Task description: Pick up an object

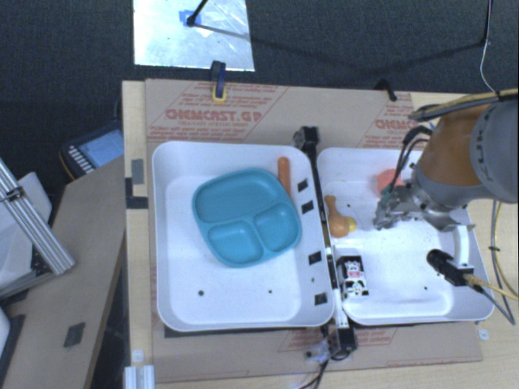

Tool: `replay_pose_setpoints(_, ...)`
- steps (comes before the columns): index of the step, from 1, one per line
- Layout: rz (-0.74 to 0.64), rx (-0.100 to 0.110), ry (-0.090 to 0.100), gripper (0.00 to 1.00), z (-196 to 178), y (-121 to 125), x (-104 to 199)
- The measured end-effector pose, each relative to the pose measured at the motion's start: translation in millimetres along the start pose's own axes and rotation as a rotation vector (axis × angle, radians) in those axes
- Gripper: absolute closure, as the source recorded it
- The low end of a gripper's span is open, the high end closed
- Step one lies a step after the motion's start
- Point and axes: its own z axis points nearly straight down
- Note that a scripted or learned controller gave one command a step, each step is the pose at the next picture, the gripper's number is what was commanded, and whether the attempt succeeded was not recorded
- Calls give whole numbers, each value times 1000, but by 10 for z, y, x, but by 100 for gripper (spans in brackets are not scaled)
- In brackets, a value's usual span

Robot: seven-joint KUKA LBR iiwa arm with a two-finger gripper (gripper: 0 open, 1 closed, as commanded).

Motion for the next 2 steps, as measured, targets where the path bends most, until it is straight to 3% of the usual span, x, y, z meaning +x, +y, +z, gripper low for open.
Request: replay_pose_setpoints(2,-5,-5,0,100,-1059,107,138)
